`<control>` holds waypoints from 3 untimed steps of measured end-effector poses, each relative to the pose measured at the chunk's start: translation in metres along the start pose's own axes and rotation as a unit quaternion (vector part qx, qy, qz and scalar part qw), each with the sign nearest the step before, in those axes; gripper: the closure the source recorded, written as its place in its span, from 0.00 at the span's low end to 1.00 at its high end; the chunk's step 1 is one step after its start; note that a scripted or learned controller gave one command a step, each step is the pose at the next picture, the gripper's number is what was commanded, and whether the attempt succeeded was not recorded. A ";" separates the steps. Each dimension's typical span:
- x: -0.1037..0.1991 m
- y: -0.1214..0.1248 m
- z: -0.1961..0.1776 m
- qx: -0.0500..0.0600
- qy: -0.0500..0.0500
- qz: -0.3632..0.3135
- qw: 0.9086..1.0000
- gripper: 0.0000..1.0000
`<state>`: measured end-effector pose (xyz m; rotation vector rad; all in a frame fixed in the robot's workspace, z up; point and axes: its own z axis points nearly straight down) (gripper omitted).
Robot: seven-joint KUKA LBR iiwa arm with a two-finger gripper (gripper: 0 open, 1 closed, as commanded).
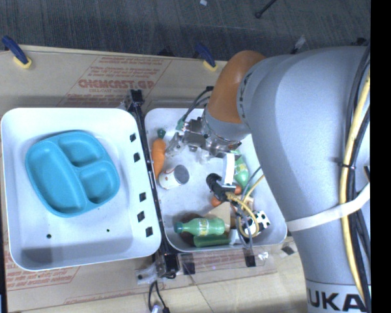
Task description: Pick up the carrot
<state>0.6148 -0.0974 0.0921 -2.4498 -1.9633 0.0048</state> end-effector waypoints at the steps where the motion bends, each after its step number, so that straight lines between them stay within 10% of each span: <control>1: 0.014 0.037 -0.001 0.001 0.000 0.088 0.996 0.00; 3: 0.005 -0.005 0.001 0.005 -0.001 0.383 0.924 0.00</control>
